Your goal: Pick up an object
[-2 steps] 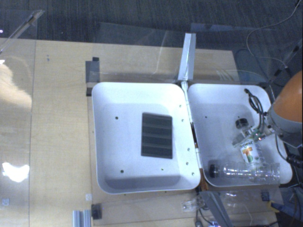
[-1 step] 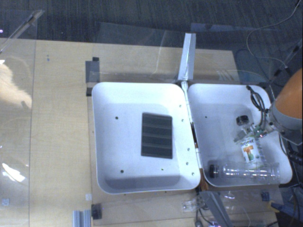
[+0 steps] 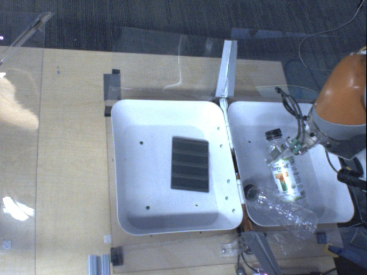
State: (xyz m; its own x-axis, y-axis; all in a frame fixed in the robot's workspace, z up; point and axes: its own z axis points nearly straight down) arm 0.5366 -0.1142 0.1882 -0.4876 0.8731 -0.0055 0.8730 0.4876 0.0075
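While my pincer (image 3: pixel 285 152) hangs at the upper end of the small bottle (image 3: pixel 285 179), touching it or very nearly (the slanted view hides which), I cannot tell whether it is apart, together or clamped on anything. The small bottle, with its orange and green label, looks to be lying on the floor of the right bin (image 3: pixel 252 148), its long side running away from me. So I judge that the reach is done and the rest is not: a sure grip has to be made, and the lift has not begun.

Just below the small bottle lies a crumpled clear bottle (image 3: pixel 287 212), close enough that the two may touch. Its black cap (image 3: pixel 250 191) points away to the left of the small bottle. If I close carelessly, I could nudge that flimsy one as well.

Behind the small bottle, my arm rises to its orange band (image 3: pixel 344 90). Well to the left of the small bottle, past the wall where the bins meet, the left bin (image 3: pixel 143 125) holds a black ridged mat (image 3: pixel 190 164) lying flat near its middle.

Both bins sit on a pale wooden bench (image 3: pixel 69 153). A metal post (image 3: pixel 227 73) stands up beyond the small bottle and to its left, and past the bench there is dark carpet (image 3: pixel 172 4).
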